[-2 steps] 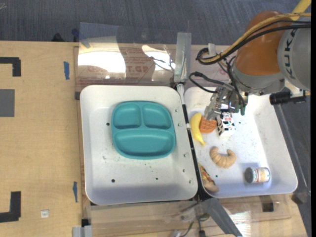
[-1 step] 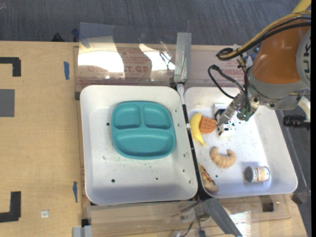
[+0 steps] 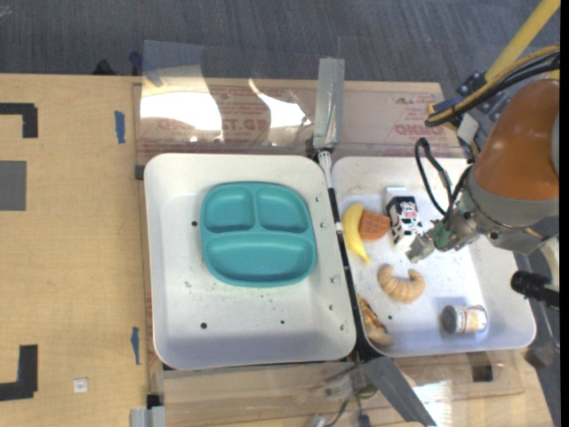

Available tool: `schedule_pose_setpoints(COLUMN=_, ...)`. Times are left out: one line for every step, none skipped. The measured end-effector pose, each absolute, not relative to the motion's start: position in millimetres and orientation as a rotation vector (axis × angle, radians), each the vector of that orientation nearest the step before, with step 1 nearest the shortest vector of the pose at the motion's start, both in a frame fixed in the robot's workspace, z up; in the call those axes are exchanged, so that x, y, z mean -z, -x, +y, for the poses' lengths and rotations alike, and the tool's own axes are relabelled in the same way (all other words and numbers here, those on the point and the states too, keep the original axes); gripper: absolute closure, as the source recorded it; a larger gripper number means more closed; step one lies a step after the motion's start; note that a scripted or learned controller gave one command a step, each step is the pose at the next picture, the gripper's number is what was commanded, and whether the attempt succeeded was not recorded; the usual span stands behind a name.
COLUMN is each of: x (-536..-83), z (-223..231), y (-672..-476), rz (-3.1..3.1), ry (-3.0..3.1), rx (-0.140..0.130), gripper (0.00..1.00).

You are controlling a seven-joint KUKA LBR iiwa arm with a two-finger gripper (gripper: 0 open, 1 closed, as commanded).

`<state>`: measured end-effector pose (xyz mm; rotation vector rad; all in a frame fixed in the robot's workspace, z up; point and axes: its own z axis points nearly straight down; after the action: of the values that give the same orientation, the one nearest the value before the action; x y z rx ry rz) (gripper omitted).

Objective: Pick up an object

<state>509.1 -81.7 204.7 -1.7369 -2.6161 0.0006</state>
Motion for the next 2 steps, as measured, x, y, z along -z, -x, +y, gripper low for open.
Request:
schedule_pose_setpoints(x=-192, z=-68, y=-479.2, rz=-2.213, ry=2.225, rx=-0.003, gripper=1.00)
schedule_pose_setpoints(x=-263, z=-59, y=-481.3, rz=-2.709, ry=1.606, rx=0.004, gripper=1.00)
